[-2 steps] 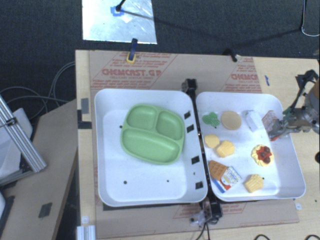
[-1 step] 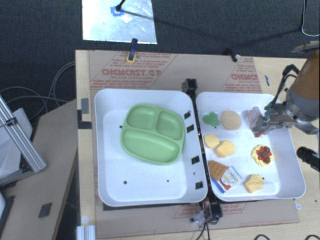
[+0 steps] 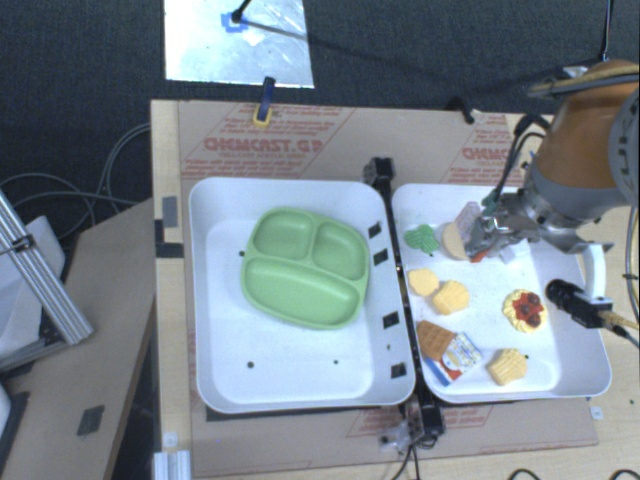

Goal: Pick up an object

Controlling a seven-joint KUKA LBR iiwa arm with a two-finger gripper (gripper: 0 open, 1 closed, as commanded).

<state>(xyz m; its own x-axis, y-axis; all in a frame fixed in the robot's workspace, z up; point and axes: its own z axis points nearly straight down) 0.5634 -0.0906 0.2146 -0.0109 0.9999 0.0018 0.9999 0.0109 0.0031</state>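
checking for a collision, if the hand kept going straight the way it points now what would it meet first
The hand points left and down into the right bin. Most likely it would meet the tan round piece right at its tip, then the green toy; depth is unclear from this view.

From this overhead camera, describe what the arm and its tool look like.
The arm enters from the right: a rounded grey body with a broad orange band above the wrist. A dark cable loops along its left side near the wrist. The tool at its end is small, metallic grey and blocky, with a bit of green and red showing on it. Finer detail is too blurred to tell.
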